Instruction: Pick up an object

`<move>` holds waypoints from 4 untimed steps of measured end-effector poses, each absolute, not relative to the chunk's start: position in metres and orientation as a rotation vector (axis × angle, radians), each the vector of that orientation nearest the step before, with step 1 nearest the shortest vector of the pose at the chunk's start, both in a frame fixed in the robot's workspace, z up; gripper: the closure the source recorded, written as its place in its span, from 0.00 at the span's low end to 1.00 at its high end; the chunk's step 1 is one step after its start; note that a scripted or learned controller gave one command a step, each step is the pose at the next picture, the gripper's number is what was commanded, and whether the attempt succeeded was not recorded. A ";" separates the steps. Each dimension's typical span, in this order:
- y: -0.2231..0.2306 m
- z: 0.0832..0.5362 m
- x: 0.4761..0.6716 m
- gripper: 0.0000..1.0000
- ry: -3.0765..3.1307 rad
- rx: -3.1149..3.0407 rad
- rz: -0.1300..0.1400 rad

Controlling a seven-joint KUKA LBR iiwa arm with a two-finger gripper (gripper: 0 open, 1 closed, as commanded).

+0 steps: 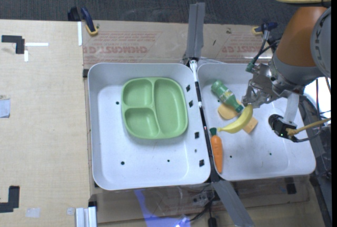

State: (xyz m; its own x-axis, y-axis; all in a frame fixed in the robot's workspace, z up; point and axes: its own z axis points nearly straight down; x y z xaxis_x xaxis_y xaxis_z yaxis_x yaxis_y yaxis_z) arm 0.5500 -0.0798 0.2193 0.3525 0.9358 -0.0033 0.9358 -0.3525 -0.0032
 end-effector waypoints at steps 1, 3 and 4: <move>-0.064 0.190 0.625 1.00 -1.567 -2.723 0.007; -0.111 0.218 0.615 1.00 -0.641 -3.075 0.009; -0.110 0.218 0.615 0.00 -0.642 -3.075 0.009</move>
State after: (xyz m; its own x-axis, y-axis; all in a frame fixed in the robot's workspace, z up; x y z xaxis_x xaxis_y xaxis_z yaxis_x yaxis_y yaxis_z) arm 0.6147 -0.1105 0.2180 0.9164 0.4001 -0.0059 0.4001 -0.9165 -0.0014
